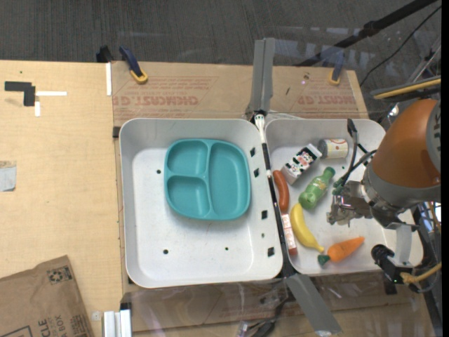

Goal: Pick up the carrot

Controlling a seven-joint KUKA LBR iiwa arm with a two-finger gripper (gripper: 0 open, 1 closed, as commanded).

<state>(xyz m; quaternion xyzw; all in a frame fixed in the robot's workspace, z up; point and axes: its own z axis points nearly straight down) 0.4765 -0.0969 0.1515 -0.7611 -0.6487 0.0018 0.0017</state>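
The carrot [346,249] lies on the floor of the right bin [365,127], just below the end effector [342,211] and slightly to its right, apart from it. The end effector hangs above the bin; whether it is spread or pressed together cannot be told at this size, and nothing is seen pinched in it. A banana [304,228] lies to its left, a green bottle [316,187] up-left. Judged so, the pickup is not yet done: descent, closing and lifting all remain.
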